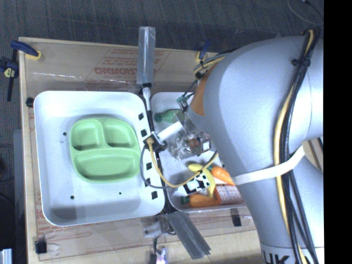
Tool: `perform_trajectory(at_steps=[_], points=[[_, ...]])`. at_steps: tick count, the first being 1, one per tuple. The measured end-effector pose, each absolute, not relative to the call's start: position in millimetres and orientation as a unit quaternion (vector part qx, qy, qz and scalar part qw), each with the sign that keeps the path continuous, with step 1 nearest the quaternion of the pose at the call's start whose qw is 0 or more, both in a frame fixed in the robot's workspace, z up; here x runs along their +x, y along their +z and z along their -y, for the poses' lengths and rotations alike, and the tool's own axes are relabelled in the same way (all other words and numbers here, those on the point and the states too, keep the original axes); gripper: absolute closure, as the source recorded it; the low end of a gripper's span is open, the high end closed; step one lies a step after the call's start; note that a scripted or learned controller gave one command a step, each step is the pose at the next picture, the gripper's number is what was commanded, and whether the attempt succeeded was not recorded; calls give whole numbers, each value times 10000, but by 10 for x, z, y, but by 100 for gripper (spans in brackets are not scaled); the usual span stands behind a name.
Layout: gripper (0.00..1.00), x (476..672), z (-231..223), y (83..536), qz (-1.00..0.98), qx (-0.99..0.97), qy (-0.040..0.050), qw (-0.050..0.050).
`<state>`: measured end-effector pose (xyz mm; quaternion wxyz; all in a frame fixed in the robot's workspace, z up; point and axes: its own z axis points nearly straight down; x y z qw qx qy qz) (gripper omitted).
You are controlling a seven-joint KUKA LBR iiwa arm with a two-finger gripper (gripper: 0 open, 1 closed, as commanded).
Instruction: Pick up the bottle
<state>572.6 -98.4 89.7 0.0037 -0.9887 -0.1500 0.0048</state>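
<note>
The big grey arm (264, 125) reaches in from the right and hangs over the right bin (171, 199); the claw (190, 142) sits low in that bin, but I cannot tell if it holds anything; a green bottle (166, 115) lies near the bin's top edge, just beside the claw; an orange carrot (223, 175) and other toys lie near the bottom; the left bin (49, 147) holds a green tray (104, 149); both bins rest on the surface (82, 65).
</note>
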Motion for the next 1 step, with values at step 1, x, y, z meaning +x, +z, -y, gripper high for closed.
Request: perform_trajectory(at_steps=[1], points=[[100, 6069, 232, 1915, 1050, -9945, 21, 17]])
